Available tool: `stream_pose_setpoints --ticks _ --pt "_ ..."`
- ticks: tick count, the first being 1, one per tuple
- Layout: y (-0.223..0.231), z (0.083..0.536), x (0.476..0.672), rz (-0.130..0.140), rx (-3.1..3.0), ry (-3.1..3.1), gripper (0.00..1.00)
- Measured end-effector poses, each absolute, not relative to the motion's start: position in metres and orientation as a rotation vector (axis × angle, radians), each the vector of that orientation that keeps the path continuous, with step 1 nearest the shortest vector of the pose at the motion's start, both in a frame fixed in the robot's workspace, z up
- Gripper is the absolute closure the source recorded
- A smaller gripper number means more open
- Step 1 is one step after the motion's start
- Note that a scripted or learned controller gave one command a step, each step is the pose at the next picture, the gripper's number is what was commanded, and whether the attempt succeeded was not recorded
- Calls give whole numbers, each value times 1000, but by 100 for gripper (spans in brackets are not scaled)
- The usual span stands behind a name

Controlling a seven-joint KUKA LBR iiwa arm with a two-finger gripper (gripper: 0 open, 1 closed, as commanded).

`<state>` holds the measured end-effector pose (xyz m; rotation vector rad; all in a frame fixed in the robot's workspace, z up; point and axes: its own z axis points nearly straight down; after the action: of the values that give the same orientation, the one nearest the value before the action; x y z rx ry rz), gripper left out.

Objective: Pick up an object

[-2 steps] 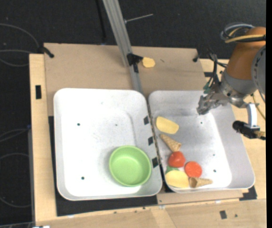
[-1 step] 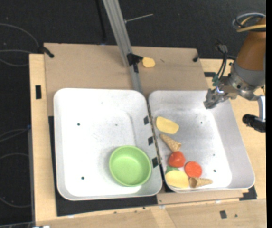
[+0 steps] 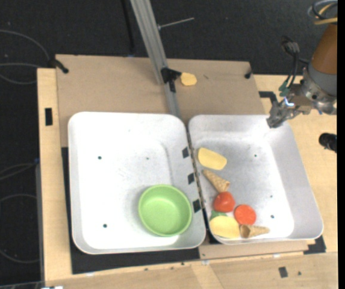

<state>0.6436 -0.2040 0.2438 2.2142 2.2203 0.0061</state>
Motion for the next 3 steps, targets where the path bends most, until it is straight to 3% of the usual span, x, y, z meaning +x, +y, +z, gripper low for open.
stream_pose_setpoints --ticks 1,3 --pt "-205 268 644 5 2215 2223 100" --pt "-89 258 628 -1 2215 2229 100"
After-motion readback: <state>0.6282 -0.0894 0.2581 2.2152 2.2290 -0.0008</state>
